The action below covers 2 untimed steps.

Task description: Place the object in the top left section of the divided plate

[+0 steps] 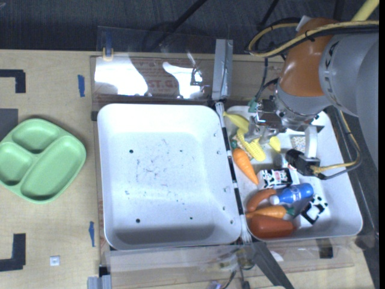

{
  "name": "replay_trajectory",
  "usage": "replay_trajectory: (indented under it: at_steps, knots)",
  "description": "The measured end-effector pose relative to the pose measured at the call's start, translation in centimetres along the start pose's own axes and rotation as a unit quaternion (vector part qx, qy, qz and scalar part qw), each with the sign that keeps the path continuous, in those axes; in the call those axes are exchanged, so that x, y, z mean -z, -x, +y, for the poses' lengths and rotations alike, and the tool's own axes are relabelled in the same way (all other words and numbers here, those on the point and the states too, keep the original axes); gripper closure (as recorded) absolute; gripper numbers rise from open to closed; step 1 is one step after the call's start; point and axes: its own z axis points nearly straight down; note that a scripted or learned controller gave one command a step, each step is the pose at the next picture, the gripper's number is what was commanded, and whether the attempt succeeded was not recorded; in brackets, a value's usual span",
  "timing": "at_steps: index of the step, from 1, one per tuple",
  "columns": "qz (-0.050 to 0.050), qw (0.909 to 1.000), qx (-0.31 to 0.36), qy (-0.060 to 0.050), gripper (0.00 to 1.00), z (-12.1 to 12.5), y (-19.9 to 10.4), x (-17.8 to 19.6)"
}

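The green divided plate lies on the wooden bench at the far left, with nothing in its top left section. My gripper hangs low over the back of the right bin, far from the plate. It is right above a yellow corn cob and beside a yellow banana. An orange carrot lies just in front of the corn. The arm's wrist hides part of the gripper.
The right bin also holds a black-and-white patterned carton, a blue bottle, an orange sausage-like piece and a red-brown one. The left bin stands between the gripper and the plate. A metal post rises behind the bins.
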Motion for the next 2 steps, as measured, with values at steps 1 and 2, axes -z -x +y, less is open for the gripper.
replay_trajectory:
  at_steps: [1, 2]
  knots:
    - [0.0, 0.9971, -0.076, 0.0, 1.0, -0.9, -0.9, 13.4]
    - [0.0, 0.9966, -0.083, -0.002, 1.0, -5.2, -0.6, 15.0]
